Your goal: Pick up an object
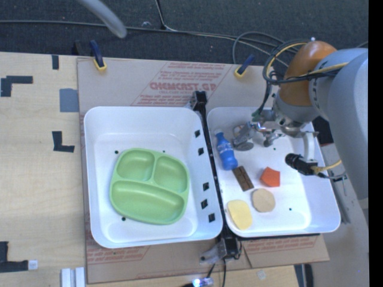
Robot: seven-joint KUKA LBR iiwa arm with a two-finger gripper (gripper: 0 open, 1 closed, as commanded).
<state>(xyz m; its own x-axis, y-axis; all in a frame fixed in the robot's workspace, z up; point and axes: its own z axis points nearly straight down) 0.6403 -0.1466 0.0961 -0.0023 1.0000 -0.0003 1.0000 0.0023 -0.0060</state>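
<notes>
The right bin [317, 220] holds a blue bottle [225, 152], a brown bar [242, 177], an orange block [270, 177], a round tan cookie [263, 200] and a yellow piece [240, 214]. My gripper [243, 136] hangs low over the back of that bin, just right of the blue bottle's top. Its metal fingers point left toward the bottle. Nothing shows between them. The arm's orange band [305, 64] rises behind it.
The left bin [96, 124] carries a green divided plate [149, 185]. Black clips line the wall between the bins [206, 178]. Cables [257, 40] loop behind the right bin. A black fitting [299, 162] juts from the arm over the bin's right side.
</notes>
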